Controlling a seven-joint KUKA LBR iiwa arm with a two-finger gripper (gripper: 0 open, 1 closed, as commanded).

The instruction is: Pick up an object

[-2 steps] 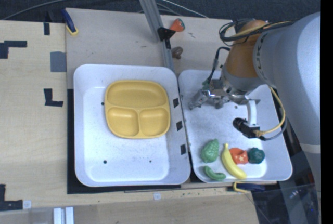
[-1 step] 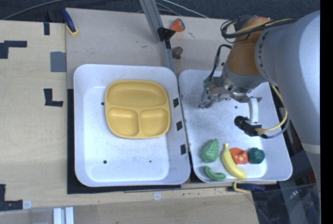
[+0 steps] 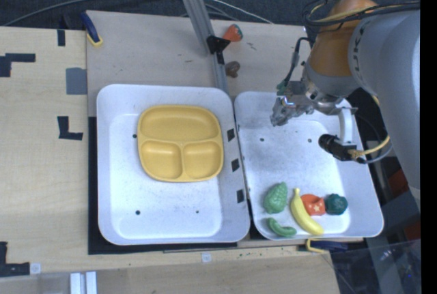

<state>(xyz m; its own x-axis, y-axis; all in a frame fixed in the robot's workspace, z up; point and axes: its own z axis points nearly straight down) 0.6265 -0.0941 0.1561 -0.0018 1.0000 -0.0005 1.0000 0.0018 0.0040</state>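
Your fingers hung over the right bin, far from the banana. I couldn't tell their state.

I am seeing much free floor in the right bin under the gripper. The toy foods are crowding only its near corner. The yellow tray is blocking the left bin's middle.

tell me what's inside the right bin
In the right bin's near corner: a green leafy vegetable, a banana, a tomato, a dark green piece, a small green pod. The banana partly hides the tomato.
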